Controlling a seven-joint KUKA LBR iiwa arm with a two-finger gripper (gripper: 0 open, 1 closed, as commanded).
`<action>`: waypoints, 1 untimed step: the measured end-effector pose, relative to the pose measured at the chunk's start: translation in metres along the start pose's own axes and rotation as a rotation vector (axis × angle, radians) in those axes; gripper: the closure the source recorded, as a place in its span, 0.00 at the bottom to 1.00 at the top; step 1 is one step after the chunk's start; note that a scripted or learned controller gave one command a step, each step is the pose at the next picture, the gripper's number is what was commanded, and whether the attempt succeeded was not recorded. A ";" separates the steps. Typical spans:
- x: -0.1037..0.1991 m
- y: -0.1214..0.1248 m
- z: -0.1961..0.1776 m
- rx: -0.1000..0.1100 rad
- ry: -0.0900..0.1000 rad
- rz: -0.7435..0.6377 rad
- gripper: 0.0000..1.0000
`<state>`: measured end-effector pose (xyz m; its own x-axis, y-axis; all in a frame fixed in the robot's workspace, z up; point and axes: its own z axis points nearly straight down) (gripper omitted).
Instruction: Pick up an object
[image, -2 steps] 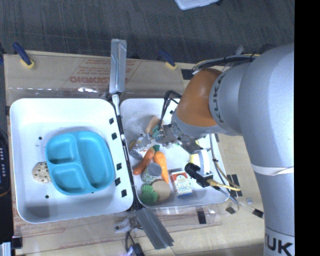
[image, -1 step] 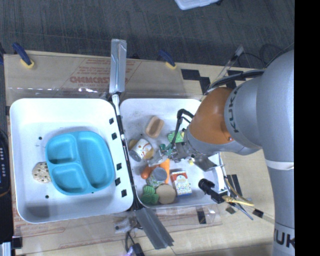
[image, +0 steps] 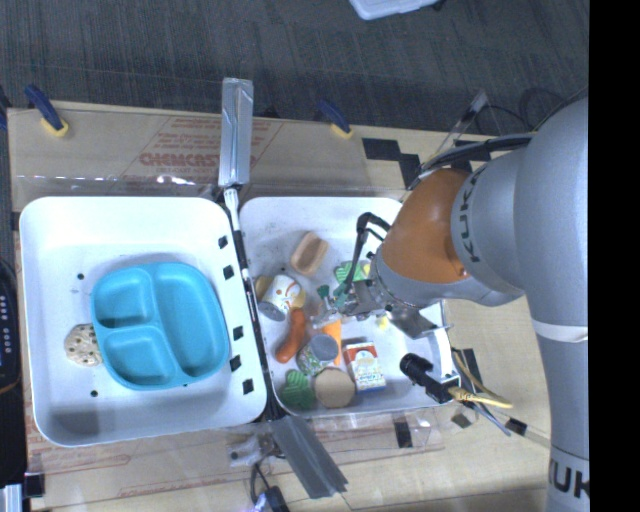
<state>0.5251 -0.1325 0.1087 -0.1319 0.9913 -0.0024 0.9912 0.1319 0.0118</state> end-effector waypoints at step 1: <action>0.008 0.063 -0.133 0.005 0.000 0.165 1.00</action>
